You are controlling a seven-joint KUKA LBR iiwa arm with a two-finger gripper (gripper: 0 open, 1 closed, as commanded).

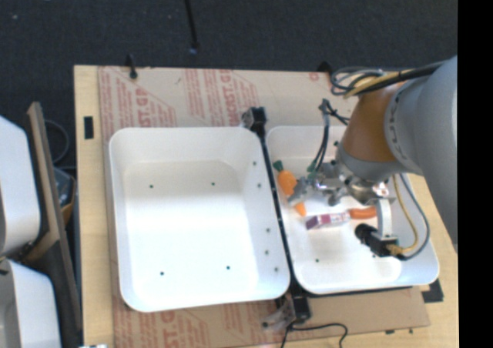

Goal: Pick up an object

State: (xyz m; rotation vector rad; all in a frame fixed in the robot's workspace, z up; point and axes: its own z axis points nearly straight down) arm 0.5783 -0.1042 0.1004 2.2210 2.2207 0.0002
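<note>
A single fixed camera looks down from above at a slant on the surface (92, 185), far enough off to take in both white bins whole. The left bin (192, 219) sits near the middle of the view; the right bin (339, 266) lies just beside it. The arm (400, 131) enters over the right bin. Dark floor (231, 8) lies beyond the surface's far edge.

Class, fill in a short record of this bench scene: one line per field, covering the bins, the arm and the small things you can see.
left bin: white, shallow, beside the right bin
right bin: white, holds the small items
arm: grey with orange band, reaching in from the right over the right bin
gripper: low in the right bin, among the items
orange piece: near the bin's left wall
marker: lying flat, purple and white
</note>
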